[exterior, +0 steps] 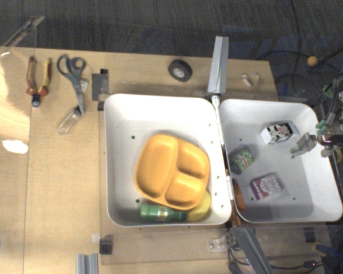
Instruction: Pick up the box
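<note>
Two small boxes lie in the right bin (326, 207). A white box with dark and red print (276, 133) sits toward the bin's far side, tilted. A purple box (265, 186) lies flat nearer the front. My gripper (304, 144) reaches in from the right edge of the view and hangs over the right part of this bin. It is just right of the white box and apart from it. Nothing shows in its grasp.
A green can (242, 159) lies at the right bin's left side. The left bin (120, 153) holds a yellow divided tray (173, 170), a green bottle (160, 212) and a yellow fruit (201, 208). Scissors (74, 79), pliers (37, 80) and a tape roll (180, 69) lie on the bench.
</note>
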